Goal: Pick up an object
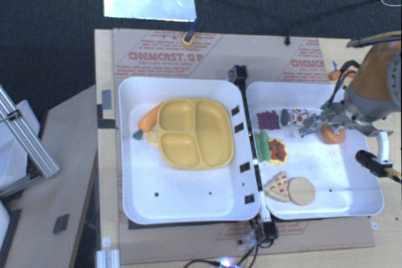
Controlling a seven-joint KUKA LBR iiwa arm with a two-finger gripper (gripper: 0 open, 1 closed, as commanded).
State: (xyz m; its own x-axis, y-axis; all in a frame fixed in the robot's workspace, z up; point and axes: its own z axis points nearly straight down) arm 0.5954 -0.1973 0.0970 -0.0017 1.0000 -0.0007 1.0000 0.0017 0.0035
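A dark carpeted floor surrounds a pale tabletop (75,135) covered by printed cardboard, with two shallow white bins side by side. The left bin (135,198) holds a glossy yellow divided tray (191,134) and a carrot (149,117) tucked against its left edge. The right bin (352,188) holds small toy foods: purple grapes (268,118), a can (294,117), a green piece (262,140), a red-and-yellow piece (277,150), a pizza slice (276,186), a round tan cookie (301,191) and an orange item (332,134). The end effector (314,125) sits low in the right bin, between the can and the orange item (whether it is apart or together I cannot tell). This looks like the reaching step; nothing appears lifted. Next likely calls for closing squarely on one small, smooth piece.
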